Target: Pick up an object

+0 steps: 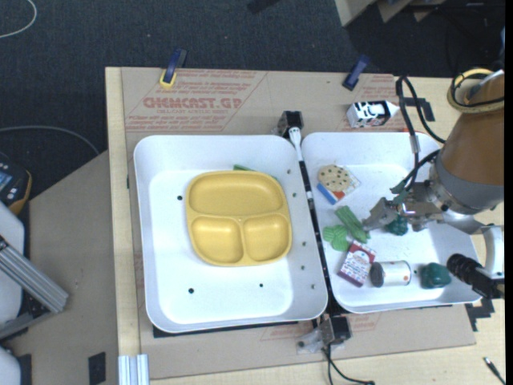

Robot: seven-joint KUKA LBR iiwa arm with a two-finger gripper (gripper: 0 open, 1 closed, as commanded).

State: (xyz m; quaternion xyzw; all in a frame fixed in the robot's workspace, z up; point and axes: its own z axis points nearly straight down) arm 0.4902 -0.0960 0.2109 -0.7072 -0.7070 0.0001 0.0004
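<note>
A dark carpeted floor [160, 22] is seen around the surface [200, 95], which is covered with a printed cardboard sheet held by clamps along its far edge, presumably so that the sheet cannot shift. Two white bins are set side by side on it. The claw [390, 212] is lowered into the right bin [377, 144], reaching in from the right. Whether it is wide or narrow cannot be told, since the tips merge with a small dark teal object [397, 228] just beneath them; contact or a hold cannot be confirmed.

The loose things are gathered in the right bin, seemingly so that they stay within the arm's reach. A green toy [346, 224] lies just to the left of the claw. A speckled biscuit-like piece with a blue and red strip [335, 180] lies beyond it, up and to the left. Nearer the camera, below the claw, a red packet [356, 263], a small white cylinder [391, 273] and a second teal piece [435, 275] are lined up along the bin's near wall.

Well to the left of the claw, the left bin [160, 239] carries a yellow divided plate [239, 215]. The teal object beneath the claw is judged the likeliest target.
</note>
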